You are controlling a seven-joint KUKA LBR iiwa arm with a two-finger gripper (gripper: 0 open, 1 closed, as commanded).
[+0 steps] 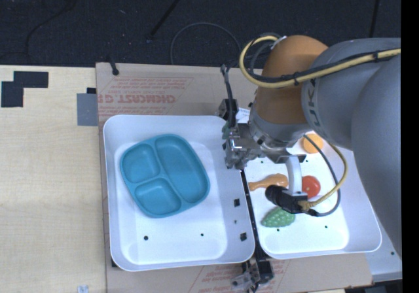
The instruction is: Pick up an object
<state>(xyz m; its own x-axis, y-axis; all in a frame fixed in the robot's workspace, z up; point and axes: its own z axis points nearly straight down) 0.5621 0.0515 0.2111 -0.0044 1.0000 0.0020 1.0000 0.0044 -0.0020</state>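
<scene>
1. Orange toy (267, 182) looks to me the likeliest pick. In the camera view it lies in the right bin (327, 246), near the wall shared with the left bin (170, 239). A red toy (311, 186) lies just beside it, and a green toy (277, 218) lies a little nearer the camera.
2. The gripper (234, 148) hangs over that shared wall, beside the orange toy rather than above it. I cannot tell whether it is released or clenched.
3. To do the step well, I judge the arm should first shift further over the right bin. Only once the gripper is centred above the toy should it go down.
4. The toy is long and thin, so closing across its narrow width should hold better than closing along its length.
5. The main risk is the wall. A descent too close to it could strike the rim or pinch the toy against it.
6. The red toy sits close enough to be nudged or caught as well, so the grasp is best lined up to keep clear of it.
7. The blue plate (163, 174) in the left bin is wide and flat, and probably a poor choice for a two-sided grasp.
</scene>
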